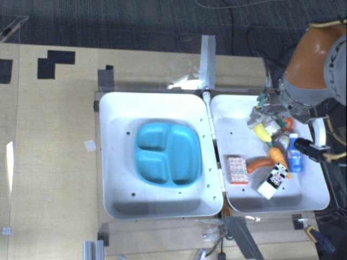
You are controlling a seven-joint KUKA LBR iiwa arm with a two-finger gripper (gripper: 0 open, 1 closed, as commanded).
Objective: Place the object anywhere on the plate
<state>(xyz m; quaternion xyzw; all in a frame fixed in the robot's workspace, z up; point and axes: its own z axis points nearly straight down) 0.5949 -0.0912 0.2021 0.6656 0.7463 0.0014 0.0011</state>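
On the desk (49,161), a pale wood-toned top, you have two shallow white bins side by side, with a grey metal post (208,58) standing at their shared far edge. Black tape marks (54,63) sit near the desk's far left corner; beyond the far edge the floor is dark carpet with a thin cable (255,1) looping across it.

Left bin (116,199): a blue plate (165,153) with three compartments lies near its centre, nothing on it.

Right bin (238,191): the objects cluster toward its right half. You can see a yellow banana-like piece (262,131), an orange carrot-like piece (277,155), a reddish sausage shape (259,163), a blue bottle (294,157), a black-and-white carton (274,180) and a small pink patterned box (236,169) set nearer the bin's left wall.

Arm: the orange band (309,56) and grey wrist show at the right, over the far right corner of the right bin. The hand (267,108) hangs just above the yellow piece. You cannot tell from this angle whether it is open, closed, or gripping anything.
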